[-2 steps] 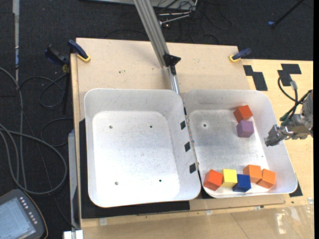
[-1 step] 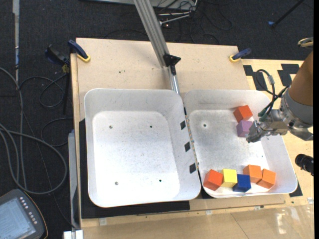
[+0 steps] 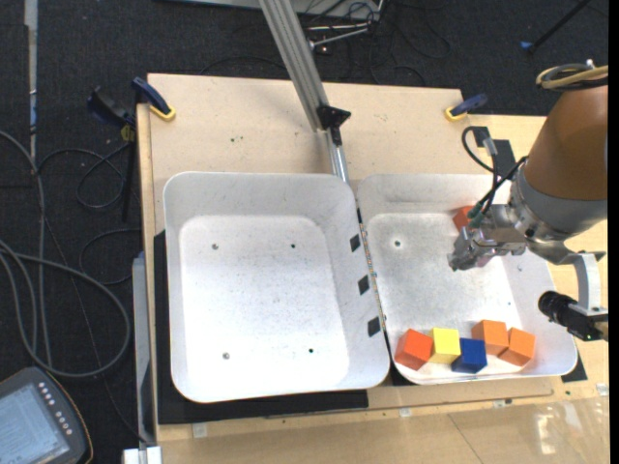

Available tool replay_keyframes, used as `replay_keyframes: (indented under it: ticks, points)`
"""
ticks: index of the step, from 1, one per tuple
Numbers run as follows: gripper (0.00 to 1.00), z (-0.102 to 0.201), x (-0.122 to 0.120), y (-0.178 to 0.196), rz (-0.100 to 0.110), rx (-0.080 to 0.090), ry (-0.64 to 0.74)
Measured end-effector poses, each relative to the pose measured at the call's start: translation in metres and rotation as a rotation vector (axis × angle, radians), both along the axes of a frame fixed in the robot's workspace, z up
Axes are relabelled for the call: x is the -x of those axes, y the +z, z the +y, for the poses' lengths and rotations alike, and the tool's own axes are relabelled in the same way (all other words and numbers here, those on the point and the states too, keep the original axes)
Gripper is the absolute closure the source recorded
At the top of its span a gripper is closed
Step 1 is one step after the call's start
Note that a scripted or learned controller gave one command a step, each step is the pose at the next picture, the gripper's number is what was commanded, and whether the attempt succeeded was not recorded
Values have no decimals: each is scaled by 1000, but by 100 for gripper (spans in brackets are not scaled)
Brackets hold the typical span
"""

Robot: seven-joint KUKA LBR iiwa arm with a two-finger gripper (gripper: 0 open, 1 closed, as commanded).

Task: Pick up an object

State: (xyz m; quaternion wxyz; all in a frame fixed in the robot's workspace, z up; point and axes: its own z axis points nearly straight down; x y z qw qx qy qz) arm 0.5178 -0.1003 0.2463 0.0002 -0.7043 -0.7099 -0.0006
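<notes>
Bench edges: the wooden bench (image 3: 290,114) carries both bins side by side, with bare board behind them and clamps at the rear corners, one at left (image 3: 155,100) and one at right (image 3: 465,105).
Left bin: the left bin (image 3: 193,259) shows a wide speckled white floor with raised rims all round.
Right bin: the right bin (image 3: 406,206) has open floor across its rear and middle (the blocks crowd only its near rim).
Dividing edge: the two bins meet along a seam marked with black tabs (image 3: 366,283), and a slanted metal pole (image 3: 295,51) ends just behind that seam.
Block row: an orange block (image 3: 415,347), a yellow block (image 3: 446,342), a blue block (image 3: 472,355), a second orange block (image 3: 493,334) and a third orange block (image 3: 519,345) lie packed together along the near rim.
Blocks versus gripper: the row sits well apart from the gripper (image 3: 468,251), toward the camera and slightly to the right in the view.
Red piece: a small red-orange object (image 3: 463,217) peeks out just behind the gripper, partly hidden by it.
Gripper state: I cannot tell how it stands; its tip is a dark blur.
Arm pose: the arm (image 3: 571,153) reaches in from the right, its orange band above the grey wrist, with the gripper low over the right bin's middle floor.
</notes>
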Motion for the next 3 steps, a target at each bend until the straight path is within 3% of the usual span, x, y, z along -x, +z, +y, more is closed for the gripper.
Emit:
replay_keyframes:
  ticks: [2, 3]
  points:
    - [100, 95, -42, -7, 0, 1, 0]
    - [100, 141, -50, -8, -1, 1, -1]
